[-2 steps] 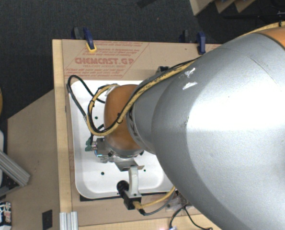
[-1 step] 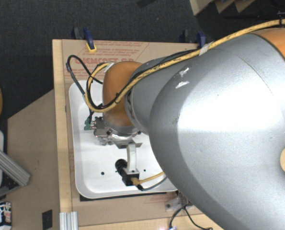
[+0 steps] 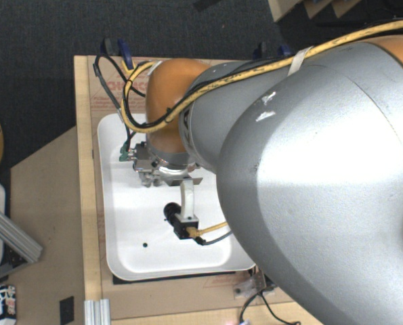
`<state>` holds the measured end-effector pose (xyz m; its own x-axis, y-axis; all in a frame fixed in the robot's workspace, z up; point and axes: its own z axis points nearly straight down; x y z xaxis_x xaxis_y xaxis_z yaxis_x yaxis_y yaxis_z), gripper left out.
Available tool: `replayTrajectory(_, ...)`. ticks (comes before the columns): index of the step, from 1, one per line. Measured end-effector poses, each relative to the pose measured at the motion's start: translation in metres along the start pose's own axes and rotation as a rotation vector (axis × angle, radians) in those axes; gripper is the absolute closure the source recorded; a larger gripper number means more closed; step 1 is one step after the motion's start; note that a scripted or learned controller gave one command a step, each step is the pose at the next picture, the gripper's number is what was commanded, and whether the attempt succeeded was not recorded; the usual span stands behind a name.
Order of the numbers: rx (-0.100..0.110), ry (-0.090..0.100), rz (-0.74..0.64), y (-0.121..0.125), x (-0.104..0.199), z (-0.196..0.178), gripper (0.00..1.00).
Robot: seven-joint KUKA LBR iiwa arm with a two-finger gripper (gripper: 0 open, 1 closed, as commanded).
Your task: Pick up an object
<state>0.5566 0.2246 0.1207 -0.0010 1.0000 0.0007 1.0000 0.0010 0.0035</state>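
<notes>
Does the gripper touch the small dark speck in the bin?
Apart. The camera view shows bare white floor of the bin all around the speck, with the gripper higher up in the picture.

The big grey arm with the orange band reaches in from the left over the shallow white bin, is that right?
Not quite. The camera view shows the big grey arm with the orange band reaching in from the right, not the left, over the shallow white bin.
</notes>
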Motion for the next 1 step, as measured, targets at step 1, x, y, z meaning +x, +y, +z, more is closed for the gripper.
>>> replayTrajectory(1, 0.001, -0.001, 0.002, -0.0616, -0.0003, 0.0357, 1.0)
